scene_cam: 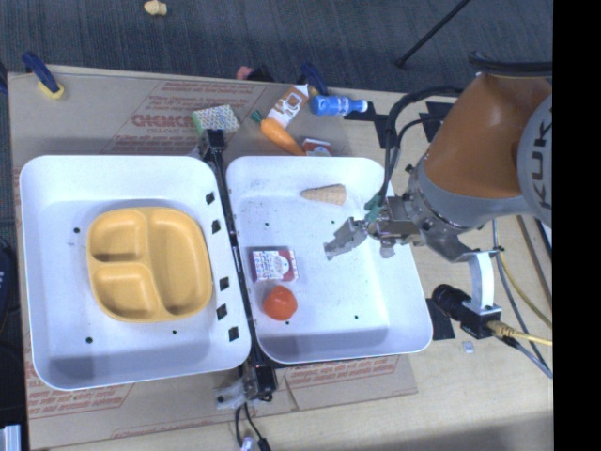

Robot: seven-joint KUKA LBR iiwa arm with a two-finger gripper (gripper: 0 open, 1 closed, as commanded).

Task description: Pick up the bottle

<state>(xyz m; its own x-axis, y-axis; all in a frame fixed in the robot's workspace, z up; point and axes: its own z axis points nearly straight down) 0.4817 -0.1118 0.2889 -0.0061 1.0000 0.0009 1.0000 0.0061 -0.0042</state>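
The small blue plastic bottle [335, 106] lies on the surface beyond the right white bin [399, 294] — long axis crosswise. The gripper [343, 241] hangs inside that bin, nearer than the bottle; finger state cannot be told.

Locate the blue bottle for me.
The small blue plastic bottle lies on the cardboard behind the right white bin, outside it, beside a white-and-orange tube.
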